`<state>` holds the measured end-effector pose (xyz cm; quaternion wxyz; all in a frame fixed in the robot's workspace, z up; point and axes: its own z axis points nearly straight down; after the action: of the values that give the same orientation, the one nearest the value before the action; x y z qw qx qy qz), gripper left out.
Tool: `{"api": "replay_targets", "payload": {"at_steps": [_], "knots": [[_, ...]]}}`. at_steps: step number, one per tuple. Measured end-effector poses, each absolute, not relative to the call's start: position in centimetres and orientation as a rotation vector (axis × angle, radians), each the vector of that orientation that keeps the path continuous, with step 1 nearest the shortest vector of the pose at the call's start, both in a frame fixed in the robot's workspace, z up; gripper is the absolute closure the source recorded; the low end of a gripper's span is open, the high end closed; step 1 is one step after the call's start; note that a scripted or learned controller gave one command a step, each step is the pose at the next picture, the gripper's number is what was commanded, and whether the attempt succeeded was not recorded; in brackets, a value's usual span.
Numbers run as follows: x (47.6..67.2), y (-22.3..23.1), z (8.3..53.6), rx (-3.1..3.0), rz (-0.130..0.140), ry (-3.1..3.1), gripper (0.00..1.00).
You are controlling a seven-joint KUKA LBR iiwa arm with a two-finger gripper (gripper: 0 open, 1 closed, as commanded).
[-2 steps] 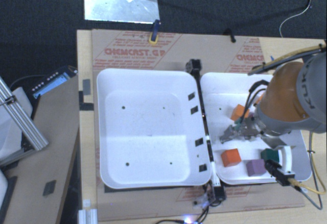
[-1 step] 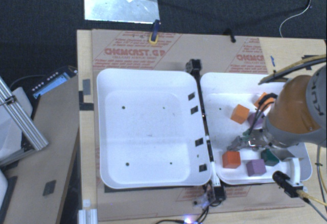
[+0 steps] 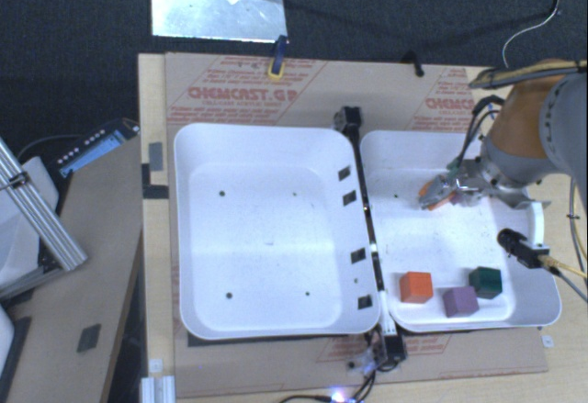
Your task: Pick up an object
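Note:
My gripper (image 3: 443, 190) is low in the right bin (image 3: 404, 162), in its upper middle, pointing left. A small orange-brown piece (image 3: 429, 196) shows right at its tip; whether it is gripped is unclear. Along the bin's front wall lie an orange cube (image 3: 415, 286), a purple cube (image 3: 460, 301) and a dark green cube (image 3: 485, 281), all well apart from the gripper.
The left bin (image 3: 188, 208) stands beside the right one, with a black divider strip (image 3: 360, 208) between them. The grey arm (image 3: 533, 130) comes in over the right bin's far right corner. A black fitting on a cable (image 3: 517, 248) hangs near the right wall.

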<state>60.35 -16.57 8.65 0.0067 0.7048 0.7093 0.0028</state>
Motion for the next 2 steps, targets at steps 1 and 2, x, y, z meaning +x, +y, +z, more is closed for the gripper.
{"api": "replay_targets", "payload": {"at_steps": [1, 2], "knots": [[59.9, -16.3, 9.5, 2.212, 0.004, 2.227, 1.00], [64.4, -13.2, 8.5, 2.227, -0.033, 2.244, 1.00]]}}
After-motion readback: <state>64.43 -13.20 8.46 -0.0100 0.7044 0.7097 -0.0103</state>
